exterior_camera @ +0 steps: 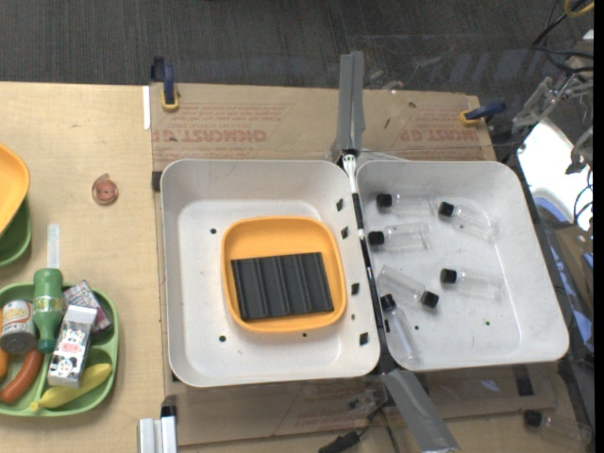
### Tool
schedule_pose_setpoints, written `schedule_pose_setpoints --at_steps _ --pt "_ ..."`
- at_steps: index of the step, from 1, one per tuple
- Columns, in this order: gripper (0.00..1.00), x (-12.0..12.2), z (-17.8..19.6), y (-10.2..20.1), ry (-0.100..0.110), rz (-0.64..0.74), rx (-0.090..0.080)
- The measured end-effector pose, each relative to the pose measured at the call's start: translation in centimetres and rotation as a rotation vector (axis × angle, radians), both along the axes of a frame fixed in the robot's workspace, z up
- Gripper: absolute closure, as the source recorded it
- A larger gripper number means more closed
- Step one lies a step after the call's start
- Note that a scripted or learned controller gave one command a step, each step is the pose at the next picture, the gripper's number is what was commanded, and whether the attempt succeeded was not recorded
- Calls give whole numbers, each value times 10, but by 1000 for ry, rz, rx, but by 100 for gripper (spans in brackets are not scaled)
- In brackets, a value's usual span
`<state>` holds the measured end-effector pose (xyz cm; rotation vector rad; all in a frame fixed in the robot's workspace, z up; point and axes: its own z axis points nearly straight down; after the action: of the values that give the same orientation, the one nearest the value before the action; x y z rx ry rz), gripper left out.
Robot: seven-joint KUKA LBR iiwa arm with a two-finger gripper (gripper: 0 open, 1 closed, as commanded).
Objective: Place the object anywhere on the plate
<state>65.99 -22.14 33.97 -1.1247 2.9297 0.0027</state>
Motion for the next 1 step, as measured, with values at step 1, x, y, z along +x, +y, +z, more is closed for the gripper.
schedule_pose_setpoints --at_steps 1 --pt "0 0 -64 0 -2 361 0"
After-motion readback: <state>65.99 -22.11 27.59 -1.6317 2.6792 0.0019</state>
